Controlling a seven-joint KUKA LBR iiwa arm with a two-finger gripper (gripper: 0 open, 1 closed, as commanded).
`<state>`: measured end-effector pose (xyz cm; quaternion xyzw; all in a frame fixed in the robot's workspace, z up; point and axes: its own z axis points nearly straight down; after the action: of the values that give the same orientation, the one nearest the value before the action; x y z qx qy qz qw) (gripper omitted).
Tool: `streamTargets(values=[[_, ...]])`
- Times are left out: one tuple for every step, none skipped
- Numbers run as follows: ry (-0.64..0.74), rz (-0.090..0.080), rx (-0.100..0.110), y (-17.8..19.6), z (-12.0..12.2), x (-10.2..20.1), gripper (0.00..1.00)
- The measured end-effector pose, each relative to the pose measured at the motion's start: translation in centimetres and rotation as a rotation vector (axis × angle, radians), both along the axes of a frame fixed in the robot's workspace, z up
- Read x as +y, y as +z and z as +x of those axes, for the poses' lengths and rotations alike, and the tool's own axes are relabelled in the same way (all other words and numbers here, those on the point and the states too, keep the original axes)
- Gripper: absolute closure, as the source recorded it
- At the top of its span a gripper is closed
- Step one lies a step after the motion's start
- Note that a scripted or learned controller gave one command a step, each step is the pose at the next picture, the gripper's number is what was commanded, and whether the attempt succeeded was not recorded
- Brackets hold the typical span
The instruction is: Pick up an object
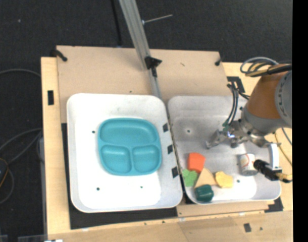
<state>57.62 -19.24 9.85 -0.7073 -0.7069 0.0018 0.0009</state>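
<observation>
Orange block [196, 162], seemingly below tool [218, 138]

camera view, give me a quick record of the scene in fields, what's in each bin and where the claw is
left bin: teal divided plate, three compartments
right bin: orange block, light green piece, tan wedge, yellow piece, dark green block
item layout: clustered at the near edge of the right bin
claw: over the right bin, above and apart from the orange block
held object: none seen between the fingers
arm: enters from the right
</observation>
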Motion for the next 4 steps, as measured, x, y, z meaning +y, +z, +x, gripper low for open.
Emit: streamTargets(values=[[-0.004,-0.001,-0.009,1.5,0.2,-0.1,1.0],[0.003,-0.001,-0.01,6.3,1.2,-0.2,1.0],[0.004,-0.001,-0.01,10.7,1.6,-0.5,1.0],[0.005,0.0,-0.007,12.6,1.6,-0.7,1.0]])
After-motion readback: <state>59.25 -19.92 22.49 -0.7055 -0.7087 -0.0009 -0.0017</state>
